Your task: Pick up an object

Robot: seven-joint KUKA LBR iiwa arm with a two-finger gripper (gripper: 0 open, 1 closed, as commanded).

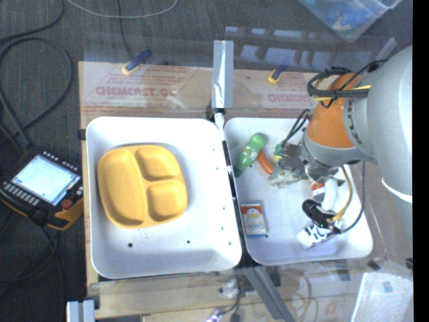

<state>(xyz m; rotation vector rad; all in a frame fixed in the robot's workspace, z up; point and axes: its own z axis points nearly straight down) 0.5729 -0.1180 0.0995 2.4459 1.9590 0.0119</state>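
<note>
In the right bin (255,253), the gripper (289,170), its grasp unreadable, hovers beside the green bottle (249,149) and orange piece (266,164), open floor toward the small card (253,219).

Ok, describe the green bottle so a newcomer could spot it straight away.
Find the right-hand bin, the one under the arm. The green bottle lies tilted in its upper left corner, near the wall shared with the other bin. It is the one green thing there, beside a small orange item and above a flat red-and-white box.
</note>
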